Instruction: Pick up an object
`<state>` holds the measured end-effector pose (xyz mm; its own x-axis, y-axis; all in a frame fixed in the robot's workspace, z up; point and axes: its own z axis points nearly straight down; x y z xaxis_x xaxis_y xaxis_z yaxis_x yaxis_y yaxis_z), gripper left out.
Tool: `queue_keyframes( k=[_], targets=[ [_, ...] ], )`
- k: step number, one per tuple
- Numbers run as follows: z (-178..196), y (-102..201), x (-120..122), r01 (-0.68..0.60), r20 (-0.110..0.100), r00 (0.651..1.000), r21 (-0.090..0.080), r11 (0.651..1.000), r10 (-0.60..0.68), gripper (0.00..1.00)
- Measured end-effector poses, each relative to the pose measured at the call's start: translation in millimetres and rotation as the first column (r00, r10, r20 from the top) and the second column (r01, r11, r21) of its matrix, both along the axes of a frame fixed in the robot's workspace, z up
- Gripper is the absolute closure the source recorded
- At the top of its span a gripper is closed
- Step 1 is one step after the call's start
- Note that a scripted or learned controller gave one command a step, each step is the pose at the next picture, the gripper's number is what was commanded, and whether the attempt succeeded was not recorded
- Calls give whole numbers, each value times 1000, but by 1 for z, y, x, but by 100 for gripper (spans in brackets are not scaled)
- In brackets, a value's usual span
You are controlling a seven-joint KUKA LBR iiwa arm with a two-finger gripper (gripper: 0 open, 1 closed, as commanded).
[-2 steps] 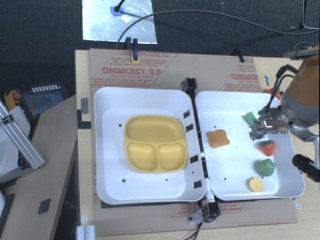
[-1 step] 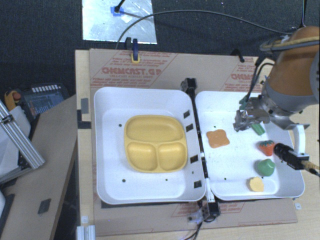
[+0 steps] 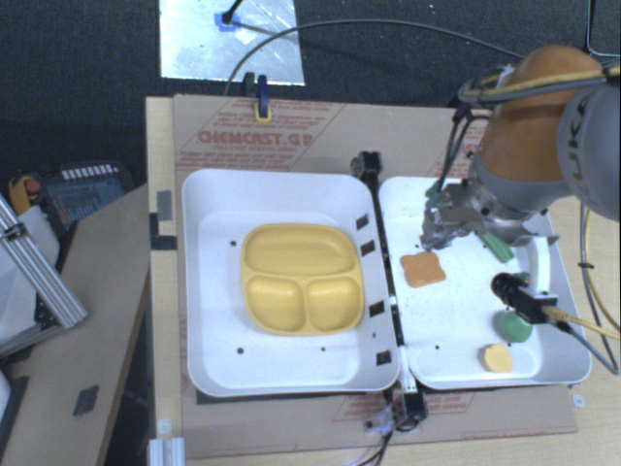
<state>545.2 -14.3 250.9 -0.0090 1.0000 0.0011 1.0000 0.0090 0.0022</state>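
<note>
Two shallow white bins sit side by side on a cardboard-topped bench. Left bin: one yellow three-compartment tray, lying flat near the centre, apparently a receptacle for whatever is picked. Right bin: candidate objects, namely an orange flat square piece toward the inner wall, a green round piece and a yellow chunk near the front corner, and a green stick partly under the arm. Gripper: hanging low just above and beside the orange piece's upper edge, a placement that suggests the orange piece is the target; whether it is open or closed cannot be told, and nothing is visibly held. Task status, judged: pick not yet made.
</note>
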Motion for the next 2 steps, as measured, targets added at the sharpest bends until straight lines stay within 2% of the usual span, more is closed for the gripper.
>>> queue_keyframes(
  k=[2],
  targets=[
    [2,108,47,-1,2,1000,1,1000,1,100]
  ],
)
